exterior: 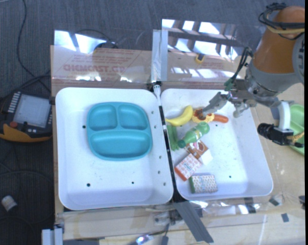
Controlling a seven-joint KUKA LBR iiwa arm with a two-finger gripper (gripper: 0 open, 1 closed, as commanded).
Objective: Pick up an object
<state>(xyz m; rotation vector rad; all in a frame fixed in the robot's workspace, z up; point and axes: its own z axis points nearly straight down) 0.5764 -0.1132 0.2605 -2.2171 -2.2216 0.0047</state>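
Several toy foods lie in the right bin point(256, 157): a banana point(178, 117), a green bottle point(195, 133), a carrot point(220, 119), small cartons. The gripper point(217, 102) hangs above them beside the banana, its closure unreadable; nothing is visibly lifted, so the pick remains undone.

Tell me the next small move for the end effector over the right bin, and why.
Probably ease the end effector down and slightly left toward the banana. It hangs above the right bin near the toys, nothing shows between its fingers, and the banana lies at the pile's edge with some room around it.
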